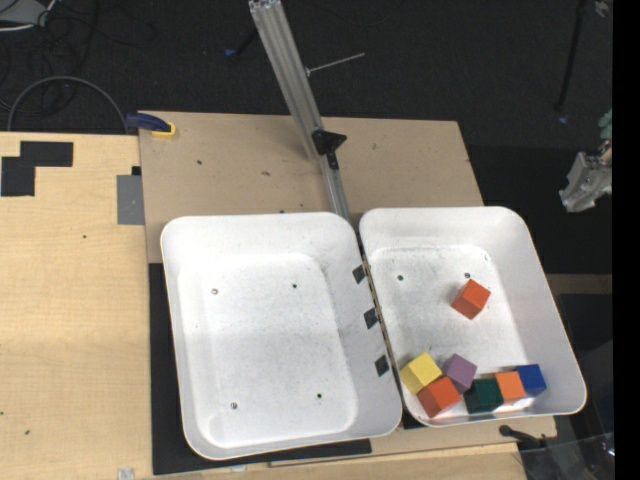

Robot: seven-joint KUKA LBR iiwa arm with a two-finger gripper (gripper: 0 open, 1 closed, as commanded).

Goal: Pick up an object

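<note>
**Desk:** What's in shot?

**Photographer:** Seen from above: a robot's gripper [586, 182] hangs at the far right, outside the right bin [520, 230] and well apart from everything in it. It is pale and blurred there, so I cannot tell whether it is open or closed. Nothing can be seen in its hold.

**Desk:** And the thing to be picked up?

**Photographer:** Seven blocks, all in that bin. An orange-red block [471, 298] sits alone near the middle of the floor. The others crowd the near edge: a yellow block [421, 370], a purple block [460, 369], a red block [438, 396], a green block [483, 395], an orange block [511, 384] and a blue block [532, 378], several of them touching.

**Desk:** The best way to go about it?

**Photographer:** My judgement: take the lone one. It has bare floor on every side, so the gripper could come straight down over its centre, opened wide and turned to match the block's flat faces, since it lies skewed to the bin's walls. The huddle by the rim looks riskier: neighbours leave little room, and the sloping wall could foul the descent. A lift should be slow, and checked before calling it a success.
</note>
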